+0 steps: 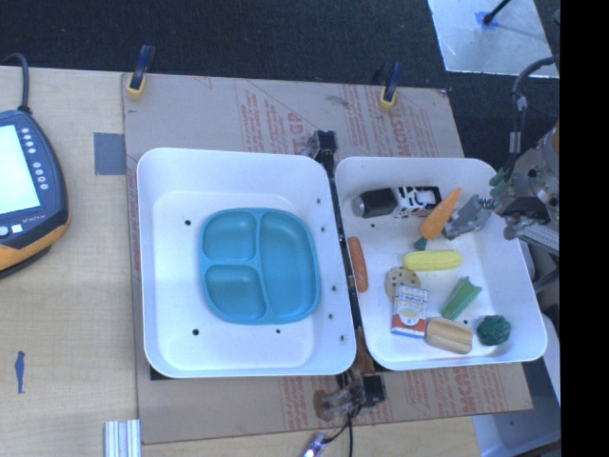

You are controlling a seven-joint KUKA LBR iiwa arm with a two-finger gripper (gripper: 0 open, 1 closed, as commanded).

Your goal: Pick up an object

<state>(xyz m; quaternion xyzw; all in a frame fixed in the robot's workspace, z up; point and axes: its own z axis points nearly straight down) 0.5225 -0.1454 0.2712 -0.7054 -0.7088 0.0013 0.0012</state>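
The gripper (468, 219) hovers over the right bin (519, 265) beside the carrot (440, 214); whether it's wide or narrow, I cannot tell

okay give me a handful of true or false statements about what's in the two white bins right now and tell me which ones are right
1. The blue divided plate lies in the left bin. True.
2. The corn cob lies in the left bin. False: it lies in the right bin, near its middle.
3. The gripper is over the right bin, beside the carrot. True.
4. The hot dog lies on the blue plate. False: it lies along the right bin's left wall.
5. The broccoli sits in the right bin's near right corner, next to the bread roll. True.
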